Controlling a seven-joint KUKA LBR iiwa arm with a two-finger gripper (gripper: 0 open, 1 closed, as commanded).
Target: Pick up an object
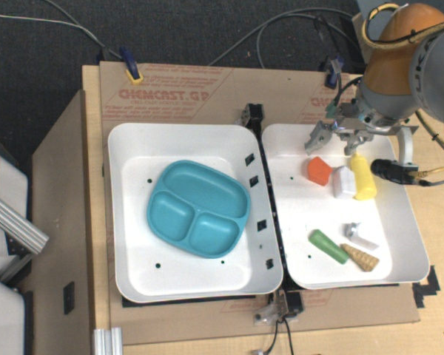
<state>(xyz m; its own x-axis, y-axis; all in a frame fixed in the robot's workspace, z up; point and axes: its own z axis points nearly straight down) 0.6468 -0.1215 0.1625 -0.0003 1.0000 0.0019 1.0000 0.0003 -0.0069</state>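
My gripper (334,140) hangs over the far part of the right bin (296,265), its fingers spread open with nothing between them. Just below it lie an orange block (319,171), a small white object (344,183) and a yellow banana-shaped piece (363,177). Nearer the front of the same bin rest a green cylinder (326,245), a tan cone (362,257) and a small grey-white piece (357,235). The gripper is above the objects and touches none of them.
The left bin (126,220) holds a blue divided plate (198,208). A black divider with clips (263,198) runs between the bins. Cables (422,172) trail near the arm on the right. Blue clamps (132,66) hold the cardboard at the back.
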